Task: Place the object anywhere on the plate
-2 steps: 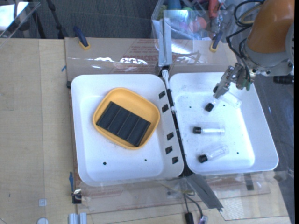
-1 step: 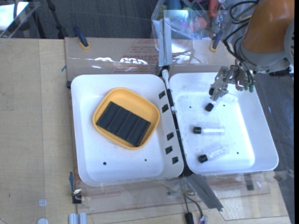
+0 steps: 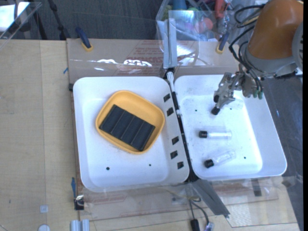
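Camera view: glossy square yellow plate (image 3: pixel 131 121) holds ribbed black slab (image 3: pixel 127 126)

One cam, fixed above the bench (image 3: pixel 33 129), looks down at a slant twd the far edge. Mid-range: both white bins fit whole, left bin (image 3: pixel 91 170) & right bin (image 3: pixel 269 148) side by side. Arm (image 3: pixel 276 28) enters at the right, far side.

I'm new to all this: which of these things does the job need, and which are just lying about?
For the job:
plate
dark block, already on the plate
two clear tubes
gripper
the two bins

Lying about:
box of bright clutter
clamps
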Available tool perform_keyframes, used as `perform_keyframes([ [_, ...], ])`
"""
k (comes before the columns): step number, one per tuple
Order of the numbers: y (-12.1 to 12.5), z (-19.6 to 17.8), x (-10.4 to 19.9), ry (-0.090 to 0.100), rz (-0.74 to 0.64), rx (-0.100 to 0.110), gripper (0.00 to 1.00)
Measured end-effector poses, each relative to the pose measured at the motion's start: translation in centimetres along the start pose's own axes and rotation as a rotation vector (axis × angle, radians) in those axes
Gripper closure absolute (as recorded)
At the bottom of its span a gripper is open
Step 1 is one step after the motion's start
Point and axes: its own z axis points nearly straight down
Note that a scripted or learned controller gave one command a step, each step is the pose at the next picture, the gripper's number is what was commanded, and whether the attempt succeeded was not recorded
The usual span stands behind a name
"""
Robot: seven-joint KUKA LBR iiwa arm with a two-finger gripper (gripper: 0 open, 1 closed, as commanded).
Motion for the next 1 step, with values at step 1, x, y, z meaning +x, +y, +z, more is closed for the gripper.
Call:
perform_keyframes([
  [1,0.08,0.02,0.0,-0.001,-0.25,-0.001,1.0],
])
